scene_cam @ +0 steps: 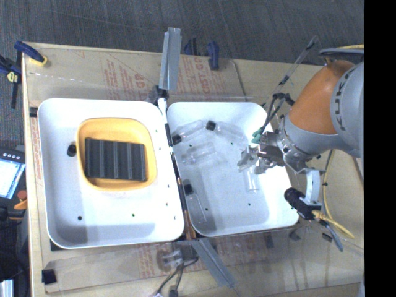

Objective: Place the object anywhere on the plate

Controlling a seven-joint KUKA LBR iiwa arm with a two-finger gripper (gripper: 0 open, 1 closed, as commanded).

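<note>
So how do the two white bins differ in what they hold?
The left bin holds a yellow plate with a dark ribbed block on it; the right bin holds a clear plastic object that is hard to make out. The pincer is above the right bin, not above the left bin. Both are shallow, white and roughly square.

One fixed camera looked down at a slant on both bins (43, 166), seemingly from moderate height.

Two white bins (55, 228) side by side on a cardboard-covered bench (111, 73).
</note>
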